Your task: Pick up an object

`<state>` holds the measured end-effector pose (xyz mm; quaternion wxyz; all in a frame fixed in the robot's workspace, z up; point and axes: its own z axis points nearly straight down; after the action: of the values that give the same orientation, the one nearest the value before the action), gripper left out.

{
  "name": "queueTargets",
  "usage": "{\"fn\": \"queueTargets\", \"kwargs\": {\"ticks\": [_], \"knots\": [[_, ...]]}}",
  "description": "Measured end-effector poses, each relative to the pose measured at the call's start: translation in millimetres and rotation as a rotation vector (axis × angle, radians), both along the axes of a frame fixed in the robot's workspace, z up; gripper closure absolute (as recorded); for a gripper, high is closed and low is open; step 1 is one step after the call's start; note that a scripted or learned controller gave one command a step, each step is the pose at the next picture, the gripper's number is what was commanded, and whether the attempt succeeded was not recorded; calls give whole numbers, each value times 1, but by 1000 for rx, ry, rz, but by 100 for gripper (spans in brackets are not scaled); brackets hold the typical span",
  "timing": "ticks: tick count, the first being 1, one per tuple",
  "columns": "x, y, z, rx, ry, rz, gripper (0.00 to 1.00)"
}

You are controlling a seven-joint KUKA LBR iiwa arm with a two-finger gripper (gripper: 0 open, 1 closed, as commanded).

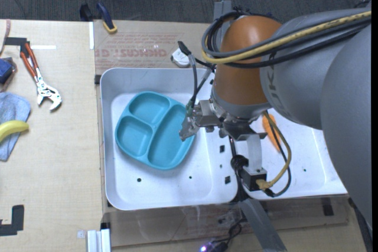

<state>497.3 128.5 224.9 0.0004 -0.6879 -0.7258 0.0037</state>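
Gripper (190,126) sits low over the left bin (112,183), at the right edge of the blue divided plate (152,137); the metal fingertips (186,130) overlap the plate's 3 o'clock rim, but the wrist housing hides the tips enough that I cannot tell whether they are spread, closed, or clamped on that rim; no lift of the plate is evident, it lies flat on the bin floor. Plate occupies the bin's centre-left, extending from the fingers toward 9 o'clock; three compartments visible. Orange band (242,65) of the arm stands directly at 1 o'clock of the gripper; black and yellow cables (260,47) loop over it. An orange object (271,130) lies in the right bin (319,177), at 3 o'clock of the gripper, partly hidden. On the bench at far 9 o'clock: pliers (36,77), banana (13,128), blue cloth (12,112).
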Motion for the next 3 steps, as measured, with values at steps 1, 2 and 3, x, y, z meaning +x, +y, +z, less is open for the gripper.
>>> {"fn": "queueTargets", "kwargs": {"ticks": [1,2,3], "knots": [[1,-1,8,-2,2,-1,100],[1,-1,8,-2,2,-1,0],[-8,-2,-133,4,-4,-77,0]]}}
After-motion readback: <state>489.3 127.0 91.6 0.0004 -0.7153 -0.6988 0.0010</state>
